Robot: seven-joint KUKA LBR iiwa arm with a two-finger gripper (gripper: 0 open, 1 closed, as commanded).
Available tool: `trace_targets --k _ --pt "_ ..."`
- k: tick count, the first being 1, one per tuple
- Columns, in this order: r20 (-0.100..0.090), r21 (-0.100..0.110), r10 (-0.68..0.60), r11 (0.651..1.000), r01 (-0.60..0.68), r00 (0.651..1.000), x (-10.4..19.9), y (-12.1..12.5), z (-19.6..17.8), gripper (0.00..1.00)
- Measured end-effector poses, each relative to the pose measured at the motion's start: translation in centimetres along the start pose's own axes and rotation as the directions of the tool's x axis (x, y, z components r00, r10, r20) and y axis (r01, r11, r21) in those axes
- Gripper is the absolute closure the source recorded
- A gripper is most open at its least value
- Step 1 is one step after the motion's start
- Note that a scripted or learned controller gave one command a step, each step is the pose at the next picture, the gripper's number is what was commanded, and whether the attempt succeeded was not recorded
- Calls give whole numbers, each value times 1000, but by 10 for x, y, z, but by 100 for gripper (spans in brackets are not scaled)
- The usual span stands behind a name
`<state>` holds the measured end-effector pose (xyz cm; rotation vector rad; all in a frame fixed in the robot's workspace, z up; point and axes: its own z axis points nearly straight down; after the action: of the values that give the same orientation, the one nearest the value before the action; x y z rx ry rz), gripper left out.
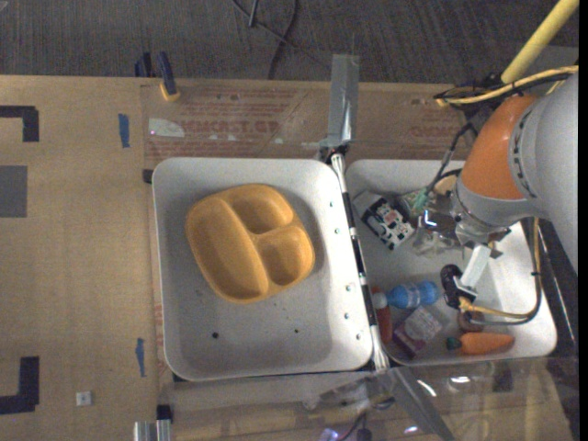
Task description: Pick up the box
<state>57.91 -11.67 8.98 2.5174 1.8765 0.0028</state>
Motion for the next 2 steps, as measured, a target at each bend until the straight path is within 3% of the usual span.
trace_targets --k 1,2 --pt "1 -2 104 995 -104 995 -81 -28 2 100" --pt "-1 -6 114 993 -114 993 12 35 1 100"
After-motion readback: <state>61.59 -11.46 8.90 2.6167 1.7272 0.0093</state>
